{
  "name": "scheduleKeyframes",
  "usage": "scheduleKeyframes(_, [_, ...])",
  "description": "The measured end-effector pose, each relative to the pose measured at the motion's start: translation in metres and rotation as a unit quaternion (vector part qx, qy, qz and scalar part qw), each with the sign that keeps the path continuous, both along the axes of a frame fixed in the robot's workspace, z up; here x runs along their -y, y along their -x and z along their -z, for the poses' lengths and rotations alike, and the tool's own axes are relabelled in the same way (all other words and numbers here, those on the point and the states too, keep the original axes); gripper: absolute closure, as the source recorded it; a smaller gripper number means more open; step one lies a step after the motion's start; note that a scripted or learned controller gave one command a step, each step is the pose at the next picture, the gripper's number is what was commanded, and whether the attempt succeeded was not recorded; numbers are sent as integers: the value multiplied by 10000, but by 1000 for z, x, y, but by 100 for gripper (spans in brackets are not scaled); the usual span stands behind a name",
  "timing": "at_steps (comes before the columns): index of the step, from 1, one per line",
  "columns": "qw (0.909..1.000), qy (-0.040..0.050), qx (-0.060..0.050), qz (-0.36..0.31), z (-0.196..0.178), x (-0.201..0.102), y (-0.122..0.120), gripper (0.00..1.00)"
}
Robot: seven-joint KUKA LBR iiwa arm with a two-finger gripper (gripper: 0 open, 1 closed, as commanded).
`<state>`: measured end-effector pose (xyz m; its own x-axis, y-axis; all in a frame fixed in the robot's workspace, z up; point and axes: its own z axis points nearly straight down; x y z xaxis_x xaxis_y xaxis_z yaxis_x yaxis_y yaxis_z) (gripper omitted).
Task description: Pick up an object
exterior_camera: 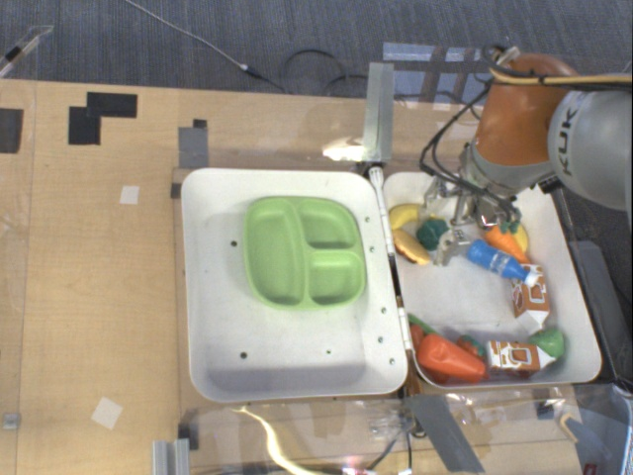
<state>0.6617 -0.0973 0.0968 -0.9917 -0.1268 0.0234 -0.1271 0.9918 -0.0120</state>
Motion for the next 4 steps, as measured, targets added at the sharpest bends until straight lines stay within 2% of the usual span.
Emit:
scheduleKeyframes(1, [9987,-9,-1,-506,0,4,-3,0])
scheduleKeyframes(2, [9877,-72,142,-1555,-9,49,55,0])
scheduleKeyframes(3, [9861,-75,155,-1650,7,76,86,0])
scheduleKeyframes(4, [9124,-94,129,-4090,8,104,8,0])
